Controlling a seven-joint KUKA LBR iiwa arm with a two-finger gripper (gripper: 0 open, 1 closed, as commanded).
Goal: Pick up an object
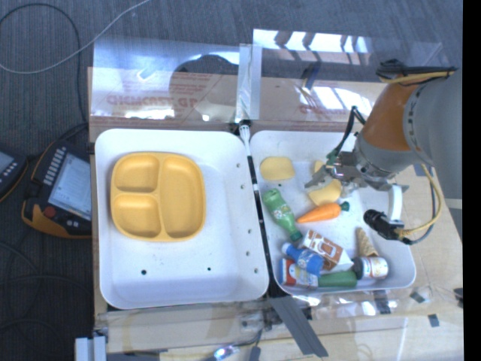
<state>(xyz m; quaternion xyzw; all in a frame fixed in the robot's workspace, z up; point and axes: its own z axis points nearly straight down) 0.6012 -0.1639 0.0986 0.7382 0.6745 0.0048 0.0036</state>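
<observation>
1. Not yet done — nothing lifted; tool low in the right bin, just above the pale yellow piece beside the carrot.
2. Tool state: cannot tell (open or closed).
3. Left to do: grip, raise.
4. Labels on the carton and bottles too small to read.

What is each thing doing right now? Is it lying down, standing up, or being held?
Yellow divided plate: flat in the left bin, right side up.
Carrot: lying in the right bin.
Green bottle: lying on its side.
Gripper: low over the yellow toy food.
</observation>
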